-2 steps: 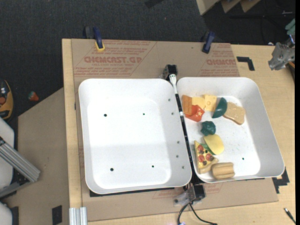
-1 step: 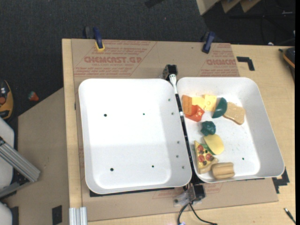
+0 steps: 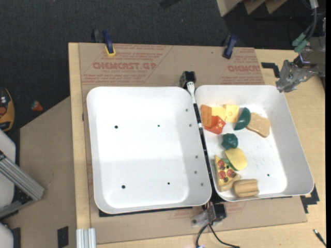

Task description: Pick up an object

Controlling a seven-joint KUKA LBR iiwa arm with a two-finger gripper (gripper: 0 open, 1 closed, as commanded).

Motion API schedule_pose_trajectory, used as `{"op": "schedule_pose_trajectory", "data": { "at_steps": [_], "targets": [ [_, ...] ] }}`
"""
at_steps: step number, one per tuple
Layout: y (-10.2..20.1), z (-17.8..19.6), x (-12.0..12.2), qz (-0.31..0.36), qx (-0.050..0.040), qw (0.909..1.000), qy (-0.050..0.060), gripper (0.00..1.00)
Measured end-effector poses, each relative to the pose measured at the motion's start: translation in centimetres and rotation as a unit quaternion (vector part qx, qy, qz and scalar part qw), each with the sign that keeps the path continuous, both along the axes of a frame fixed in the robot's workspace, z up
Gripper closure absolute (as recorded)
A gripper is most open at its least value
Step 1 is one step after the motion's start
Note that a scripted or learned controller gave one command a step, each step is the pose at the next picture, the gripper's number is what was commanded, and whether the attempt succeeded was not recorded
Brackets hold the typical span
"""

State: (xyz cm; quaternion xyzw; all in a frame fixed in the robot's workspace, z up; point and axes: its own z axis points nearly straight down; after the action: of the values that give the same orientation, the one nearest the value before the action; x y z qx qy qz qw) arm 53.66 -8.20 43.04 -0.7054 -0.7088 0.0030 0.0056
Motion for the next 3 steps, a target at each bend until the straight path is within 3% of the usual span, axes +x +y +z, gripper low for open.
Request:
{"op": "schedule_pose_trajectory", "data": {
  "at_steps": [1, 2, 3],
  "targets": [
    [10.0, 9.1, -1.7, 0.004, -0.0001, 0.9999, -0.012, 1.00],
    [9.4, 9.6, -1.6, -0.002, -0.0020, 1.0000, -0.009, 1.00],
    [26.7, -4.8, 0.3, 0.005, -0.0014, 1.0000, -0.001, 1.00]
  ]
}}
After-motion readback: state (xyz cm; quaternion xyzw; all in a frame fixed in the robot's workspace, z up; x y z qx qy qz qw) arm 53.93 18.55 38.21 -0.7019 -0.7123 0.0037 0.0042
